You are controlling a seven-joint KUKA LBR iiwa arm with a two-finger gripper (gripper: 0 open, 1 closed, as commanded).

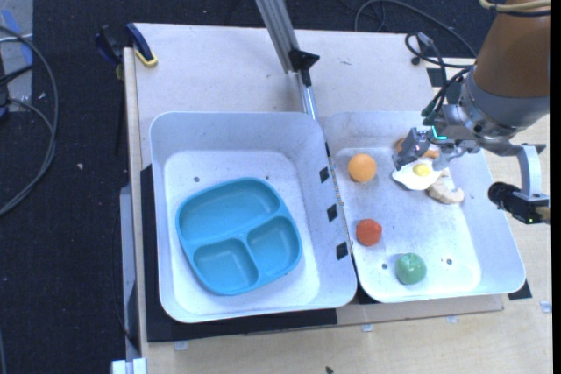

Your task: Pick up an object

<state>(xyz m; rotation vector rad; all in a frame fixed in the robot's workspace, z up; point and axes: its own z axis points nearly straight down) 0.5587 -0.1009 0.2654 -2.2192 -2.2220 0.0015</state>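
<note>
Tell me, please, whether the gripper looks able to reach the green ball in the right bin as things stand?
Probably yes. The green ball lies apart from the other items on the right bin's floor, open from above, and the gripper hovers in that same bin near the fried egg toy.

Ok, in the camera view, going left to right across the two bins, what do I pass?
Blue divided plate in the left bin → orange ball → red ball → green ball → toy fried egg, with the pincer just above it, in the right bin.
</note>
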